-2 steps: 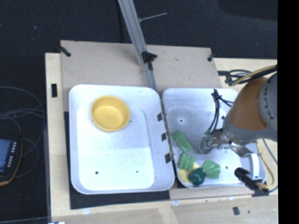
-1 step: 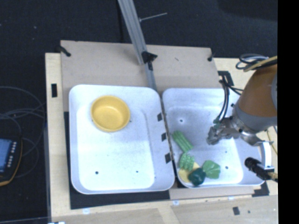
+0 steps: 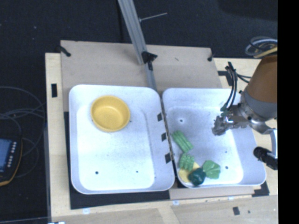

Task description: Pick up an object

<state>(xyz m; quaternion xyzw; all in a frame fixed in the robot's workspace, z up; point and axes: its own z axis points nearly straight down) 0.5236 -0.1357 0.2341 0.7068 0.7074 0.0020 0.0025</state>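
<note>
A: What lies nearest the camera in the right bin (image 3: 233,97)?

B: A dark green ball (image 3: 197,177) in its front corner, touching a yellow piece (image 3: 185,174) and a light green toy (image 3: 211,168).

A: And behind those?

B: A ridged green block (image 3: 186,161) just beside the ball, then a second ridged green block (image 3: 182,141) by the bin's left wall.

A: Where is the tool (image 3: 218,127)?

B: Above the right bin's floor, farther back than the ball and apart from every toy. I cannot tell how it is set.

A: The left bin (image 3: 79,139)?

B: A yellow bowl (image 3: 110,113) sits upright at its far end, left of the right bin.
</note>
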